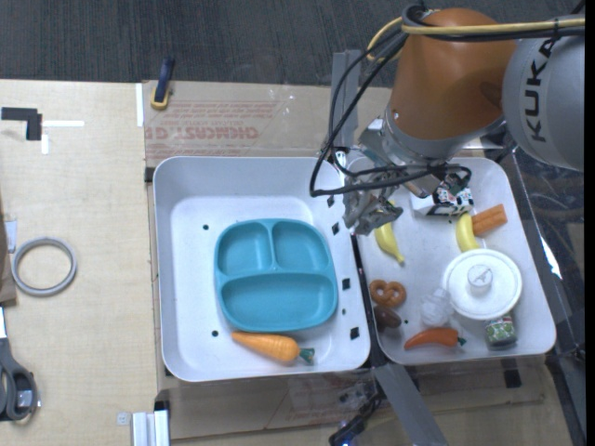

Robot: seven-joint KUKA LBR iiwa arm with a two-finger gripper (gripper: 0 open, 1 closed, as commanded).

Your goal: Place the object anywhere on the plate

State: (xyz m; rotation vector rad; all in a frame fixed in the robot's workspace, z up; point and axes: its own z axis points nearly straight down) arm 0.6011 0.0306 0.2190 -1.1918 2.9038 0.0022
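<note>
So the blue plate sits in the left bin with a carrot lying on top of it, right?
Not quite. The blue plate does sit in the left bin, but the carrot lies beside it on the bin floor, just off the plate's near edge, not on top. The camera view shows the plate's compartments bare.

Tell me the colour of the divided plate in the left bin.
Light blue. The plate shows best in the camera view, looking down on the left bin.

Blue three-compartment plate (276,277) lies flat in the left bin (177,249).
</note>
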